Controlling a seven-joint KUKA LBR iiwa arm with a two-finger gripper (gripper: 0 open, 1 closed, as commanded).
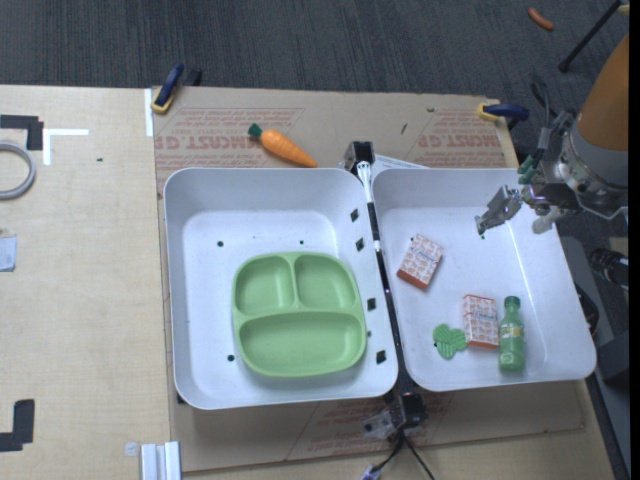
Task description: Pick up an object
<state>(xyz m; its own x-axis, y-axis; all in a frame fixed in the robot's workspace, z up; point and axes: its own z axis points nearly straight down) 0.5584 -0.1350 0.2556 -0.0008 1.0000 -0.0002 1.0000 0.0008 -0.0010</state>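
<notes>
White plastic bins sit side by side on the desk, and we see the fingers [497, 214] hovering over the upper right part of the right bin [560, 258]. They look slightly apart with nothing between them. Nearest, down and to their left, lies a small red and white box [421, 262], its long axis slanted. Farther below the fingers lie a second box [481, 320], a green bottle [511, 334] lying lengthwise, and a green leaf-shaped toy [450, 340].
</notes>
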